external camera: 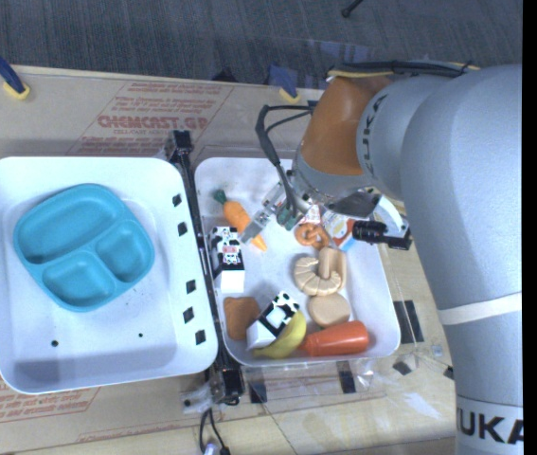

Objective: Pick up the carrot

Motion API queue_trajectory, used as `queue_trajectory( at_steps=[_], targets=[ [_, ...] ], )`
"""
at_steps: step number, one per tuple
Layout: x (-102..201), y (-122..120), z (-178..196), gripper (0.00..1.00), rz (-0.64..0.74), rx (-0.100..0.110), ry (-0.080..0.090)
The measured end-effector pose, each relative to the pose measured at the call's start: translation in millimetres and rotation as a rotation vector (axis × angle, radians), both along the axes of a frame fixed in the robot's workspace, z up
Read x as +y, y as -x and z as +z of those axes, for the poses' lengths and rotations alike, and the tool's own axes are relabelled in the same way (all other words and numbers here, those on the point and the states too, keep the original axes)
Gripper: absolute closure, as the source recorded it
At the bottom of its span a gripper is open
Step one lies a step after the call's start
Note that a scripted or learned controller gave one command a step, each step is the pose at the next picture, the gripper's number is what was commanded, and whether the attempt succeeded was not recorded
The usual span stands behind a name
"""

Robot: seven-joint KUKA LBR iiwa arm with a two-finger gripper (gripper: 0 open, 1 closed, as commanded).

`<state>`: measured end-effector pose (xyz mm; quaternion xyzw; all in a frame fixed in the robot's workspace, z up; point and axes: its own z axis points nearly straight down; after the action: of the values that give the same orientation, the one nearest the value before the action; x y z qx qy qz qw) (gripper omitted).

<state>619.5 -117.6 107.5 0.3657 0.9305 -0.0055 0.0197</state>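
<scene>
The claw (266, 218), thin metal fingers slightly parted and holding nothing, hangs just beside the carrot (241, 220). That tapered, smooth orange carrot lies near the right bin's (382, 282) upper left corner. A glossy blue plastic tray (83, 245) occupies the left bin (22, 349).

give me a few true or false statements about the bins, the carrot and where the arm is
1. The carrot lies in the right bin. True.
2. The blue divided plate sits in the right bin. False: it is in the left bin.
3. The gripper is over the right bin, close beside the carrot. True.
4. The banana lies at the far end of the right bin. False: it lies at the near end, beside a red vegetable.
5. The carrot is lifted clear of the bin. False: it lies on the bin floor.
</scene>
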Motion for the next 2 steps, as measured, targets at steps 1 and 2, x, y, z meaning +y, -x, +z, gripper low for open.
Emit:
queue_trajectory(
  at_steps=[1, 2],
  targets=[
    [4, -1, 11, 1.0, 0.01, 0.0, -0.005],
    [63, 60, 103, 1.0, -0.147, 0.025, -0.027]
  ],
)
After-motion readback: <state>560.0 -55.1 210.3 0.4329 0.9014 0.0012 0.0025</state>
